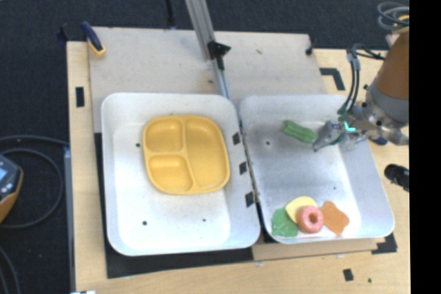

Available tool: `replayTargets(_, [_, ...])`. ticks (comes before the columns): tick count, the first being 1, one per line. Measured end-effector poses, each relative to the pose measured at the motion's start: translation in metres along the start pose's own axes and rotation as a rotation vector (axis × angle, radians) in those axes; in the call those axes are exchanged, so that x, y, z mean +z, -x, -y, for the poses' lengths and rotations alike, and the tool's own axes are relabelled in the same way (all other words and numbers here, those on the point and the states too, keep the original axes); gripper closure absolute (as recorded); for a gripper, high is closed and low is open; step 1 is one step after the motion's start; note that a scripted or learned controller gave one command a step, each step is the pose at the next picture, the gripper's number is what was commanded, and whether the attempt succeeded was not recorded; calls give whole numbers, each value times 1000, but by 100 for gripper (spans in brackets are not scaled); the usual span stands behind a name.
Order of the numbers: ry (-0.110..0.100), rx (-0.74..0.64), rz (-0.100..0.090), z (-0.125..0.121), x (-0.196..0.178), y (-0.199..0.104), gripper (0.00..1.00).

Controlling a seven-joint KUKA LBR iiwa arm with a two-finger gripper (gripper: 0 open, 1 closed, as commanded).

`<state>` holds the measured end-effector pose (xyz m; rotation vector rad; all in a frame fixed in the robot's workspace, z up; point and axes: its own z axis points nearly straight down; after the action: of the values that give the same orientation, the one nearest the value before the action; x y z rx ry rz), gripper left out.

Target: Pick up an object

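Observation:
A small oblong green object (297, 130) lies in the right bin (310, 175) near its far side. My gripper (324, 138) reaches in from the right and hangs just right of that green piece, close to it or touching its end. A cluster sits at the bin's near edge: a green piece (282, 223), a yellow piece (301, 206), a pink ring-shaped donut (311, 219) and an orange piece (335, 217). Nothing shows as lifted in the gripper.
The left bin (131, 217) holds a yellow three-compartment plate (186, 153). A slanted metal pole (196, 3) rises behind the bins, ending in a black clamp (218, 50). The arm's orange and grey wrist (394, 86) hangs over the right bin's right rim.

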<state>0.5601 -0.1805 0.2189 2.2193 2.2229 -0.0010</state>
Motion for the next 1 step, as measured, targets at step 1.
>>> replayTargets(1, [2,0,0,-1,-1,0,0])
